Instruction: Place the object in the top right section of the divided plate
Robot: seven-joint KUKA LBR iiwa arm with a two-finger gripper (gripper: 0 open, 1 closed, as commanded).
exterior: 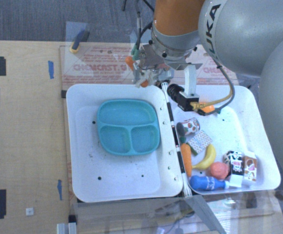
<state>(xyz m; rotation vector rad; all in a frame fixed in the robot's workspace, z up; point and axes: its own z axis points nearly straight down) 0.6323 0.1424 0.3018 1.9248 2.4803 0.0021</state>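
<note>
Two white bins (83,179) sit side by side; gripper (148,77), jaw state unclear, hovers beyond the empty divided plate (128,126), so I judge a pick must come next.

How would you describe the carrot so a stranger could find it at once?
Look in the right-hand white bin, along its left wall beside the bin holding the blue divided plate. The carrot lies there lengthwise: a slim orange stick, straighter and darker than the curved yellow banana next to it.
</note>
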